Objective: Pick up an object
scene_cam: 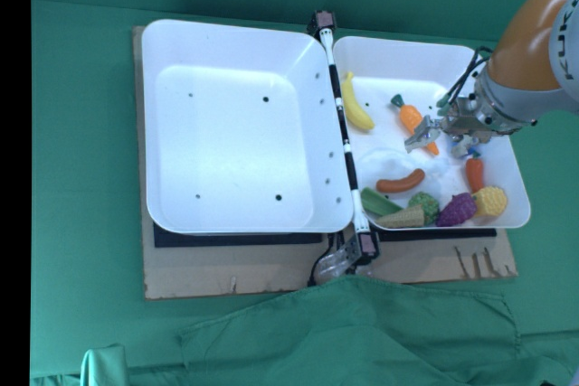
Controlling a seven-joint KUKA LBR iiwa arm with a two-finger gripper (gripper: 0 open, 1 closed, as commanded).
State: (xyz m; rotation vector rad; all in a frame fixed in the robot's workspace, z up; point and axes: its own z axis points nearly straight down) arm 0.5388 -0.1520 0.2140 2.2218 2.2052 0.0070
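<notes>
A green cloth covers the worktop (81,149) and hangs in rumpled folds along its near edge, and the wall behind is the same flat green. On the cloth lies a brown cardboard sheet (235,280) with frayed edges, and on it stand two shallow white bins with rounded corners and glossy plastic walls, side by side and touching along a thin white rod with dark clamps at both ends. The left bin (181,41) has a few small dark dots across its floor. The right bin (380,50) holds the toy foods, all smooth moulded plastic: one curved yellow banana (355,106) near the dividing rod, two orange carrots, one with a green top (409,115) just beside the gripper and a second one (474,174) nearer the right wall, one reddish sausage (400,183) in the middle, one long green pod-like piece (379,202), one tan ridged cone (403,217), one bumpy green piece (424,206), one purple knobbly cluster (458,210) and one yellow corn cob (490,200) lined along the near wall. The grey arm with its orange band (534,23) reaches in from the right; the gripper (432,133) hangs low over the first carrot, and whether the fingers are wide or narrow I cannot tell.
</notes>
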